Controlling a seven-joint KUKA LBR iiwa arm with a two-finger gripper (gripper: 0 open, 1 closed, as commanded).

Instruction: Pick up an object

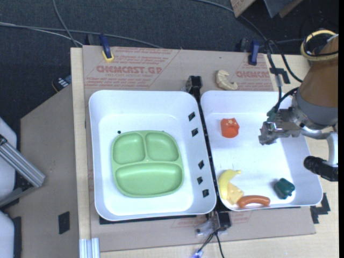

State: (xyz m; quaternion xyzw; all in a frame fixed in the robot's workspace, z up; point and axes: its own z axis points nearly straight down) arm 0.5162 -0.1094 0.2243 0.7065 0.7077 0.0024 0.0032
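Observation:
The right bin (252,160) holds a small red strawberry-like object (229,127) at its upper left. A yellow banana (229,185) and an orange-red sausage (253,201) lie at its front edge. A dark green object (284,187) sits at the front right. My gripper (270,134) hangs over the right part of this bin, to the right of the red object and apart from it. Nothing shows between its fingers.
The left bin (102,144) holds a green divided plate (147,163). A beige object (227,79) lies on the cardboard behind the bins. Black clips line the divider (200,138) between the bins. Blue clamps (107,51) hold the board's far edge.

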